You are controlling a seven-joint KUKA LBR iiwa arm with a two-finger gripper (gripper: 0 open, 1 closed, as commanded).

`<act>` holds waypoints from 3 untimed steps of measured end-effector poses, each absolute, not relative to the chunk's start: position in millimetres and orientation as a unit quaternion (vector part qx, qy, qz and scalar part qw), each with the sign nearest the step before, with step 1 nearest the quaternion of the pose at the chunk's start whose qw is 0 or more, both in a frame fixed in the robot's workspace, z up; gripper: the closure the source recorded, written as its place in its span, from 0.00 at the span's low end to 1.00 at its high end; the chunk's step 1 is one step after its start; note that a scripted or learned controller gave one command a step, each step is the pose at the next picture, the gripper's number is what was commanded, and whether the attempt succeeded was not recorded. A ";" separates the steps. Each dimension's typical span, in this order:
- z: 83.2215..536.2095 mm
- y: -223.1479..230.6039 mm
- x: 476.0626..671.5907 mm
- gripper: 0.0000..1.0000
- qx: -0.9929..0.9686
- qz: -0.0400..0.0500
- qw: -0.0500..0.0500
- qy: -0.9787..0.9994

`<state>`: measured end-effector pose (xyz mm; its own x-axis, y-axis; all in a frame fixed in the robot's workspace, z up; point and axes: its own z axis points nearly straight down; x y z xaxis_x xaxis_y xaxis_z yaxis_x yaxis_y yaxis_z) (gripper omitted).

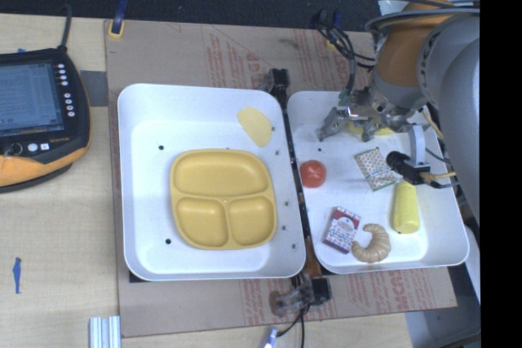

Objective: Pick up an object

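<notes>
Now | hand (347, 123) over right bin (457, 248) | croissant (372, 243) near front edge

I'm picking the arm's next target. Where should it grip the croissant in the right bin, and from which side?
Probably from straight above, across the thick middle of the croissant. It lies flat, curled, with tapering ends. The red packet sits close on its left and the bin's front rim is near, so a side approach by the end effector looks cramped.
</notes>
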<state>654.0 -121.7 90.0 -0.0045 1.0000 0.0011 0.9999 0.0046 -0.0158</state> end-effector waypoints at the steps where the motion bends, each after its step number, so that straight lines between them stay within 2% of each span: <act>1: 213.4 -191.0 658.0 0.00 -0.707 -0.001 -0.005 -0.707; 2: 121.4 -213.5 541.5 0.00 -0.707 0.005 0.005 -0.708; 3: 90.4 -205.4 509.9 0.00 -0.705 0.002 0.003 -0.709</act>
<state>509.9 -205.4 90.4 -0.0063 1.0000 0.0011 1.0000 0.0063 -0.0069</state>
